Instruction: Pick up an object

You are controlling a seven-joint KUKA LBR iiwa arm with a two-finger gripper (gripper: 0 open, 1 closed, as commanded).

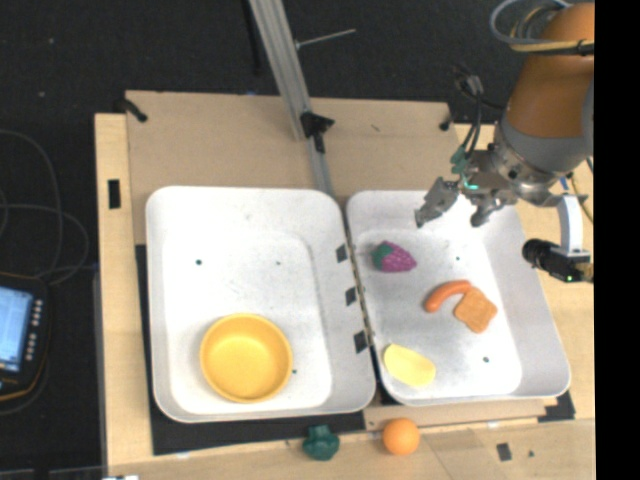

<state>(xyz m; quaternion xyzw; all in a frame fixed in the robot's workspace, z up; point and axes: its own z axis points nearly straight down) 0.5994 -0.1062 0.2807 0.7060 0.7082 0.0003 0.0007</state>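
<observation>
- The hand (459, 206) hangs over the far part of the right bin (530, 358), its two fingers spread apart with nothing between them.
- In that bin lie a purple toy (394, 257), an orange sausage (445, 294) touching a brown biscuit (475, 312), and a pale yellow piece (408, 365) near the front.
- The left bin (180, 228) holds a yellow bowl (246, 357).
- On the desk (200, 138) before the bins sit an orange ball (400, 436) and a green toy (321, 443).

arm (548, 78): cut by right edge | tablet (15, 336): cut by left edge, perhaps
</observation>
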